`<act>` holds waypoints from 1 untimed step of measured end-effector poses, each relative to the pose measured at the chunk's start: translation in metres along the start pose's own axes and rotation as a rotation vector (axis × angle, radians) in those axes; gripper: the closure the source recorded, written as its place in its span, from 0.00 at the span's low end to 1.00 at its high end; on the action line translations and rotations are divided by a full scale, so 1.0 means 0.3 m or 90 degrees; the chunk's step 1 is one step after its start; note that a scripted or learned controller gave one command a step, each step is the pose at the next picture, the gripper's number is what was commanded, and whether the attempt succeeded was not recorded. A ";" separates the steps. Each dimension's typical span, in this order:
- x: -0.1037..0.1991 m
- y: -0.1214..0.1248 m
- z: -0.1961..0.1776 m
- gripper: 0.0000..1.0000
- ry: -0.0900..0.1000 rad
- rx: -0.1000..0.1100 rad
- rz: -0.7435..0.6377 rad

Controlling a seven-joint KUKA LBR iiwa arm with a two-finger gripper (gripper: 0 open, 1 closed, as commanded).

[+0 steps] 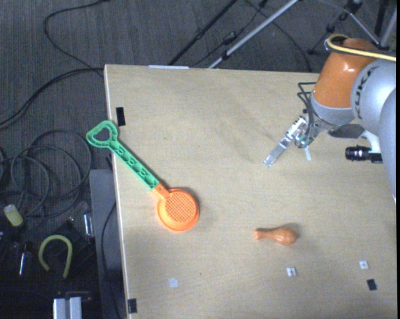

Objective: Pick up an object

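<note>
a small orange drumstick-shaped toy lies near the table's front edge, right of centre. the pincer hangs well apart from it toward the far right side, holding nothing; its spread i cannot tell.

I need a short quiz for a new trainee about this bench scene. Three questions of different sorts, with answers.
1. True or false: the orange strainer with the green handle lies at the left part of the bench.
2. Multiple choice: the small orange gourd-shaped toy lies A) under the gripper, touching it; B) apart from the gripper, nearer the bottom of the view; C) on the strainer.
3. Fill in: the band above the arm's wrist is ____.

Key: 1 true; 2 B; 3 orange.
</note>
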State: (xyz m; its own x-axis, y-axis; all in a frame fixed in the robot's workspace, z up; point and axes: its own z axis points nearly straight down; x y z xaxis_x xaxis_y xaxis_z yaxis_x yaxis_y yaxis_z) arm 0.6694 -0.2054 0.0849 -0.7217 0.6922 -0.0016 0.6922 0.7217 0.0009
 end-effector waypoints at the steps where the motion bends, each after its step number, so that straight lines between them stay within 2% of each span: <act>1: 0.001 0.009 -0.035 1.00 -0.001 -0.004 0.000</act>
State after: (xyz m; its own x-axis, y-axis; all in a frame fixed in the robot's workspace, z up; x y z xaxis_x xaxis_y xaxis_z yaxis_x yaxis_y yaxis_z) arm 0.6710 -0.2033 0.0954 -0.7217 0.6922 -0.0032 0.6921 0.7217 0.0072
